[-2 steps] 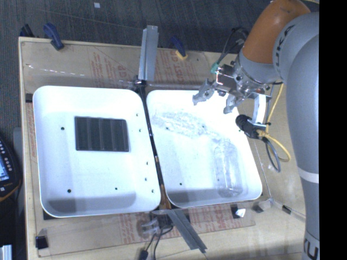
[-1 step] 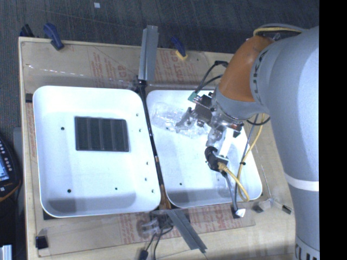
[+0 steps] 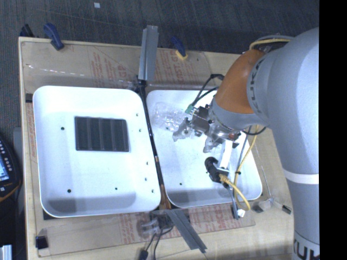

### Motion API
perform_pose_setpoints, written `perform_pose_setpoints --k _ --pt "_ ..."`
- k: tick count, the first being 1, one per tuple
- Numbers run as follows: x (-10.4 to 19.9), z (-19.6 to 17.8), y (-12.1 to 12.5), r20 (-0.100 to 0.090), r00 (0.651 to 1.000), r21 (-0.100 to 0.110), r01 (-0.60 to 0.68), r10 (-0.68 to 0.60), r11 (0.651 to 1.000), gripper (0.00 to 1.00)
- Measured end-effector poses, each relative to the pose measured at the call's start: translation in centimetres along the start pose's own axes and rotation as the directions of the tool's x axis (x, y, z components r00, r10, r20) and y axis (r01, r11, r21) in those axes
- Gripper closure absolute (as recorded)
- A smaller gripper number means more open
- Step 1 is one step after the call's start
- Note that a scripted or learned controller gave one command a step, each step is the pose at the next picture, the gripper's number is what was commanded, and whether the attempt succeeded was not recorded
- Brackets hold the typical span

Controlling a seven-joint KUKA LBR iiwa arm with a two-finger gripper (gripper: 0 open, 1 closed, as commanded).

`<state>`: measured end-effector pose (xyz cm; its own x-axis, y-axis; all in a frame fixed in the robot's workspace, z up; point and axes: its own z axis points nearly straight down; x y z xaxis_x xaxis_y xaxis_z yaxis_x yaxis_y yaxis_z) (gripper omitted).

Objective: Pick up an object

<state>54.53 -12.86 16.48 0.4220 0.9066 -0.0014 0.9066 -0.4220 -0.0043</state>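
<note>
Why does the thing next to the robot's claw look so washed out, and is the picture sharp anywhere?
In the camera view, the clear object in the right bin is see-through and glints against the bright white, so its outline fades. The gripper looks a bit soft. The dark ribbed block in the left bin reads crisply; soft shadows pool along both bins' near walls.

From my remote station I saw the arm (image 3: 282, 91) reaching in from the right over the right bin (image 3: 179, 196). Its gripper (image 3: 196, 134) hung low above that bin's middle, just beside a clear, crumpled plastic object (image 3: 165, 117) lying near the bin's upper left corner. I could not tell how the tool's tips stood. Yellow and black cables (image 3: 238, 172) trailed below the wrist. The left bin (image 3: 54, 194) held a dark ribbed rectangular panel (image 3: 102, 134) at its centre. Blue clamps (image 3: 53, 36) gripped the bench's far edge.
</note>
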Motion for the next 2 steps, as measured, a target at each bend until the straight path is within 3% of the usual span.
perform_pose_setpoints --k 1,2 --pt "-3.4 -5.8 2.9 -0.001 1.000 -0.002 0.029 -0.029 1.000 0.00" --pt "-6.7 -7.4 1.2 -0.001 0.958 -0.001 0.287 -0.287 0.958 0.00"
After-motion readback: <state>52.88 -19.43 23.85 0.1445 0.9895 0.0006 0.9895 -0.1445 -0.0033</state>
